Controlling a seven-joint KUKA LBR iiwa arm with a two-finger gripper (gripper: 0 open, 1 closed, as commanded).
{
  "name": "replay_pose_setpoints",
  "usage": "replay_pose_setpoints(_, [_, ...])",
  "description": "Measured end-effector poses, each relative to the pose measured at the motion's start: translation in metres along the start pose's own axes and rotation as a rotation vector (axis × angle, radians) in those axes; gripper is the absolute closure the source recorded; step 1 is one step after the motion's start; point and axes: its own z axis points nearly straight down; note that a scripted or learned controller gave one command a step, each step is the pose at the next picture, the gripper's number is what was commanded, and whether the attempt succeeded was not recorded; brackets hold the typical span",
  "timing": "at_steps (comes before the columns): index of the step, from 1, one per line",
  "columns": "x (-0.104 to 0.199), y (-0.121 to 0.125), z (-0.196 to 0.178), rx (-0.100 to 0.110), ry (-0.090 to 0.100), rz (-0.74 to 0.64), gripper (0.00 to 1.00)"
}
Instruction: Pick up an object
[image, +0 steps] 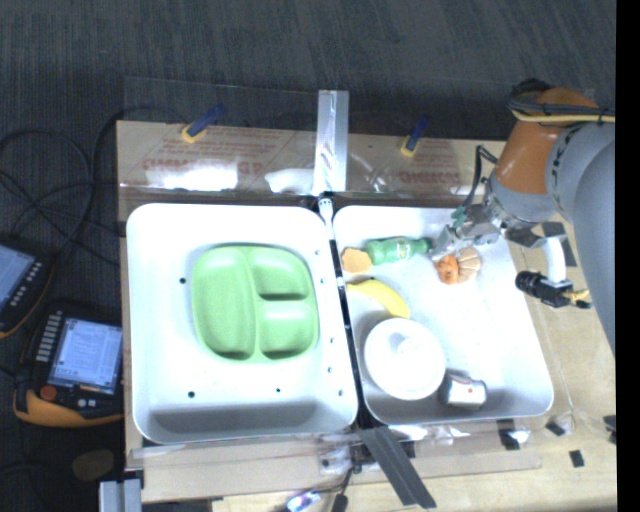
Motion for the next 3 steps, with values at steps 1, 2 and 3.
replay_pose_setpoints(1, [0.048, 0.020, -0.085, 0.024, 0.010, 0.171, 1.00])
replay_pose_setpoints(2, [0.037, 0.004, -0.091, 0.026, 0.008, 0.371, 1.00])
replay_pose_setpoints(3, [0.062, -0.028, -0.093, 0.027, 0.008, 0.417, 1.00])
